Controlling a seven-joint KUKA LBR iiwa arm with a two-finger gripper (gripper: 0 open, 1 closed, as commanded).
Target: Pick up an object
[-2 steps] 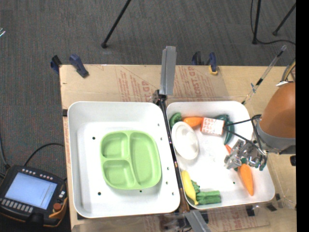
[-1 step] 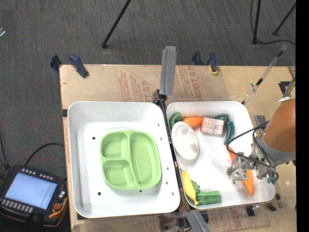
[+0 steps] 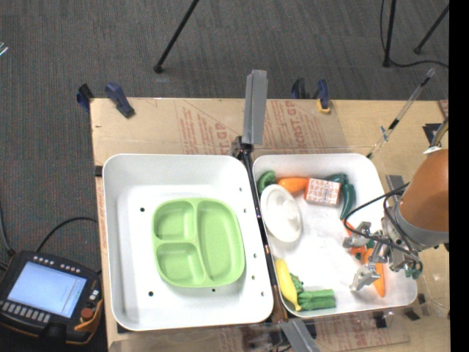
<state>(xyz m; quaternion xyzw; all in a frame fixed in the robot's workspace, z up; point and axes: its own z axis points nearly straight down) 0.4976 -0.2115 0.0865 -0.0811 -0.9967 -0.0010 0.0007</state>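
Observation:
The right bin [image 3: 322, 169] holds several toy foods. An orange carrot [image 3: 293, 184] and a red-and-white box [image 3: 323, 191] lie at the back, with a dark green piece [image 3: 347, 195] curling around the box. A white bowl [image 3: 283, 213] sits at the left. A yellow banana [image 3: 284, 282] and a green vegetable [image 3: 315, 298] lie at the front. My gripper [image 3: 359, 257] is low in the bin's right front corner, open, its fingers [image 3: 362, 279] straddling a small orange piece [image 3: 358, 252]. Another orange carrot [image 3: 379, 281] lies just beside it. Nothing is lifted.
The left bin [image 3: 124, 196] holds a light green divided plate [image 3: 198, 241]. A grey post [image 3: 255, 108] stands behind the gap between the bins. Clamps hold the bench's back edge. A teach pendant [image 3: 47, 293] lies on the floor at the lower left.

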